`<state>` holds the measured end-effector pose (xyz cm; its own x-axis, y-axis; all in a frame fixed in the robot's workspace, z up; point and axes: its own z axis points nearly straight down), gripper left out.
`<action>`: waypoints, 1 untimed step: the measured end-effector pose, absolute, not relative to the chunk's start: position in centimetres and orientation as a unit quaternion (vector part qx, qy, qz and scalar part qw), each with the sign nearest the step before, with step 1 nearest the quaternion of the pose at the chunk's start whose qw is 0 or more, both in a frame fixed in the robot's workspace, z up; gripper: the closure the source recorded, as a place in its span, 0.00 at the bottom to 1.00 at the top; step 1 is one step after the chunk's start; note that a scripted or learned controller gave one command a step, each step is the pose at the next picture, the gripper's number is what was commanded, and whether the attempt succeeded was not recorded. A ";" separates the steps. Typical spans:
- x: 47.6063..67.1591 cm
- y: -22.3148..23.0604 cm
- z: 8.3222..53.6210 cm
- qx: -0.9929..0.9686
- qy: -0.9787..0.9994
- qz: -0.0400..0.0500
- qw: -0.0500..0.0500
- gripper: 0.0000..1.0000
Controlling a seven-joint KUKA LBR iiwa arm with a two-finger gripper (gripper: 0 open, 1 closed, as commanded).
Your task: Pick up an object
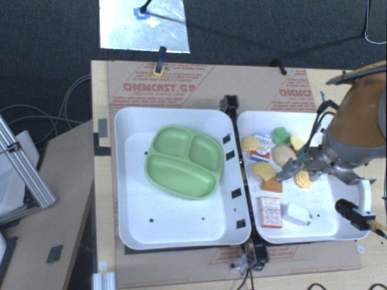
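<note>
The right bin (344,225) holds several toy foods. Among them are a beige round piece (282,154), a yellow chunk (263,171), an orange cracker (272,186), a yellow waffle-like piece (304,179), a green piece (281,135) and a blue, white and red packet (261,147). Nearer the front lie a red and white box (270,211) and a white block (297,213). My gripper (286,173) is low in this bin, between the beige piece, the yellow chunk and the waffle piece. It is dark and small here, and I see nothing clearly held.
The left bin (130,222) carries a green divided plate (184,162). A black divider with clips (237,162) runs between the bins. The arm's orange band (363,119) hangs over the right bin's far right side. A black fitting (354,213) sits at its right front.
</note>
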<state>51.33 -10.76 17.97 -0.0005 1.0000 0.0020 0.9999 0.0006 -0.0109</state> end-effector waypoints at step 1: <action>51.6 -10.8 18.5 -0.706 -0.708 0.000 0.000 0.00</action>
<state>51.62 -10.76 18.50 -0.0028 1.0000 0.0005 1.0000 0.0028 0.0003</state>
